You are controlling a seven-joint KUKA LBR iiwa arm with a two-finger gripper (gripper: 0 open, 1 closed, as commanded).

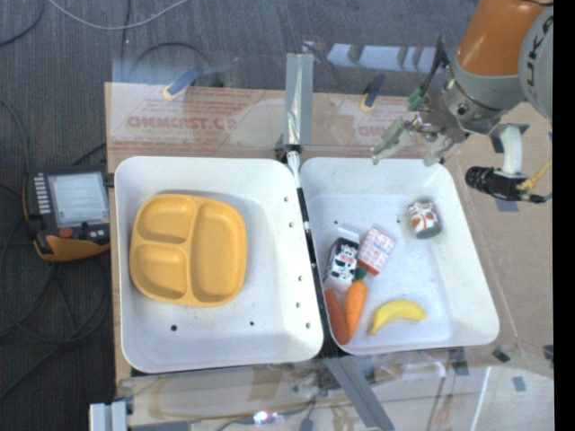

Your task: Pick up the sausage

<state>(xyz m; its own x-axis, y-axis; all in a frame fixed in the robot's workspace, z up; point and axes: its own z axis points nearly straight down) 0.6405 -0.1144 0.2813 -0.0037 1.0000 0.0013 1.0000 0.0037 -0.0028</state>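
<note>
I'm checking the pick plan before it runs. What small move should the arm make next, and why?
Probably travel toward the near-left corner of the right bin. The open gripper hangs above the bin's far rim, while the sausage lies at the near-left edge, touching the carrot, so it must get above it before descending.

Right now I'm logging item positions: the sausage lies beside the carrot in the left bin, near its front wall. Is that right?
Not quite. In the camera view, the sausage lies beside the carrot in the right bin, near its front wall, not the left one.
</note>
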